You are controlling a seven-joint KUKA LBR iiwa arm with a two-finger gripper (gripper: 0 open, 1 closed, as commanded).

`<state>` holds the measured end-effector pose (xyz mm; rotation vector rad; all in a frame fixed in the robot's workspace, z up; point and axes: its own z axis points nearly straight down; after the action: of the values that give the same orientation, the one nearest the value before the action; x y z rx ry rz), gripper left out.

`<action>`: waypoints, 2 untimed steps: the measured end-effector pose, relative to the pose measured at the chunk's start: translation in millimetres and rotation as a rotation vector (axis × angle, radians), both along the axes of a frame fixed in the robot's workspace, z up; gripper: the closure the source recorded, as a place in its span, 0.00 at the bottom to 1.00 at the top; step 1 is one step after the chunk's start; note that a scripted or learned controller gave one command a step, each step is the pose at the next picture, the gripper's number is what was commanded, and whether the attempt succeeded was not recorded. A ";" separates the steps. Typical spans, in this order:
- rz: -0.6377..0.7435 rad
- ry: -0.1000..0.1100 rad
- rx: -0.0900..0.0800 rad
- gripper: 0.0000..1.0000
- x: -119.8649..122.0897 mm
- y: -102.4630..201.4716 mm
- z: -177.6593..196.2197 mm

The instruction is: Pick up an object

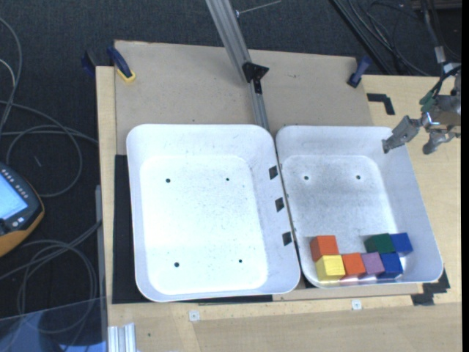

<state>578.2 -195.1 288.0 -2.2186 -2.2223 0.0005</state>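
Gripper (415, 137) at the right edge of the frame, fingers spread and holding nothing, poised over the upper right rim of the right bin (410, 189), well apart from the coloured blocks (359, 257) clustered along that bin's lower edge.

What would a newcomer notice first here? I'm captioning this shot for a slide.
The bright cluster of coloured blocks packed into the near corner of the right bin stands out first. Next, the tool hangs open above that bin's far right rim. The left bin sits alongside.
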 end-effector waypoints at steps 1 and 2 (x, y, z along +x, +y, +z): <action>0.001 0.008 0.003 0.00 20.8 15.9 -169.3; 0.007 -0.004 0.003 0.00 62.4 86.5 -189.5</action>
<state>640.6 -108.6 98.5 -2.2118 -2.2303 -0.0065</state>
